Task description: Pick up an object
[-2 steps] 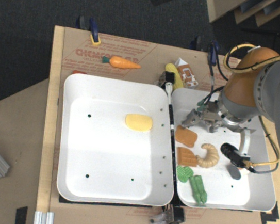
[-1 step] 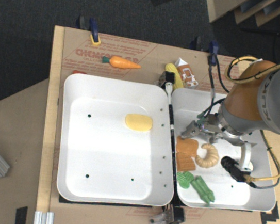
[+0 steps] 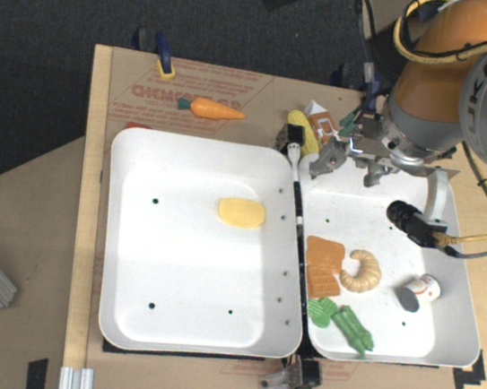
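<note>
The claw (image 3: 350, 169) hangs over the far end of the right bin (image 3: 447, 351), close to the wall it shares with the left bin (image 3: 118, 243). Its two grey fingers (image 3: 326, 161) are spread apart and nothing sits between them. The white floor right below it is bare.

The things to pick lie toward the near end of that same bin, apart from the claw. Closest to the claw is a flat orange slab (image 3: 324, 263) beside the shared wall. A croissant (image 3: 361, 270) touches the slab's right edge. Nearer still to the front rim, a green vegetable (image 3: 342, 323) lies at a slant, one end touching the slab's near corner. Off to the right of the croissant, and separate from it, rests a small white and grey piece (image 3: 418, 290); what it is cannot be told.

In the left bin a pale yellow oval (image 3: 241, 212) lies alone near the middle, well apart from the claw.

Outside the bins, on the brown counter (image 3: 87, 211) at the far side, a yellow piece (image 3: 299, 123) and a brownish one (image 3: 320, 126) lie just behind the bins' meeting corner, just to the left of the claw. A carrot (image 3: 213, 109) lies further left, and a blue clamp (image 3: 164, 55) grips the counter's far edge.
</note>
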Motion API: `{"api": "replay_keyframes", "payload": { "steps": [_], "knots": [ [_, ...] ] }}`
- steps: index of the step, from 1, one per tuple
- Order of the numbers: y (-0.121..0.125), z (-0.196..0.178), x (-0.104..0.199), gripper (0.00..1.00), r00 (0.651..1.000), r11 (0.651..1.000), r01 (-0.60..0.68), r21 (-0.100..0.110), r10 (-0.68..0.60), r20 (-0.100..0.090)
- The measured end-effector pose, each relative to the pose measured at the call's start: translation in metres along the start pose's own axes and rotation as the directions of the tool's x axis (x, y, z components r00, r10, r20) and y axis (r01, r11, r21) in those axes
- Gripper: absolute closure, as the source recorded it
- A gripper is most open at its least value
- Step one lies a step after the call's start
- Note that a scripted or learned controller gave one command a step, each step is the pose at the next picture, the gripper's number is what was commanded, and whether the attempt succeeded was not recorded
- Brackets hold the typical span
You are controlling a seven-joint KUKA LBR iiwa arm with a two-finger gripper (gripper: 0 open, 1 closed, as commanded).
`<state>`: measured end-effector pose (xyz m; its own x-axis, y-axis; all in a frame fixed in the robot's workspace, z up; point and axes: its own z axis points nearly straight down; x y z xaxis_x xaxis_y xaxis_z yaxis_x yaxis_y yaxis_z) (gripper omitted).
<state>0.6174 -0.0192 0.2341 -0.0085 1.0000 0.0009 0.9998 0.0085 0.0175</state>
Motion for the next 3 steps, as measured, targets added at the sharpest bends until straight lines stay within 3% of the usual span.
{"api": "replay_keyframes", "payload": {
  "steps": [1,2,3],
  "knots": [
    [0.051,0.051,-0.007,0.00,1.000,1.000,-0.007,0.012,0.007,0.003],
    [0.051,-0.003,0.047,0.00,1.000,1.000,-0.004,0.010,0.004,0.000],
    [0.053,-0.092,0.079,0.00,1.000,1.000,-0.004,0.005,0.004,-0.001]
  ]
}}
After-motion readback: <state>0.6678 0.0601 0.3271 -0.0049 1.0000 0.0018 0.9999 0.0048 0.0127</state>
